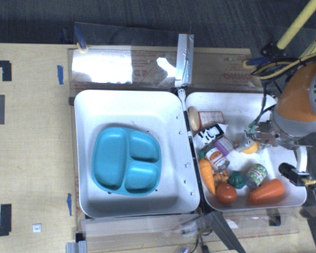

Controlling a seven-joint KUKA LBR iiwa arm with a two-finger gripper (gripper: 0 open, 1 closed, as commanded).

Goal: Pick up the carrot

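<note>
The carrot (pixel 206 175) is a slim orange piece lying along the left wall of the right bin (pixel 237 101), pointing towards the front. My gripper (pixel 256 136) hangs over the right half of that bin, just above a small yellow item (pixel 249 148). It is well to the right of the carrot and a little behind it, with a small jar (pixel 219 156) between them. The grey wrist and orange band (pixel 300 100) rise behind it at the right edge.
Crowded around the carrot are a red tomato (pixel 226 193), a dark green piece (pixel 237 181), a green-labelled can (pixel 256 174) and a large red-orange vegetable (pixel 267 191). A brown cylinder (pixel 194 119) and small boxes (pixel 212 132) lie further back. The left bin (pixel 89 109) holds a blue divided plate (pixel 127 160).
</note>
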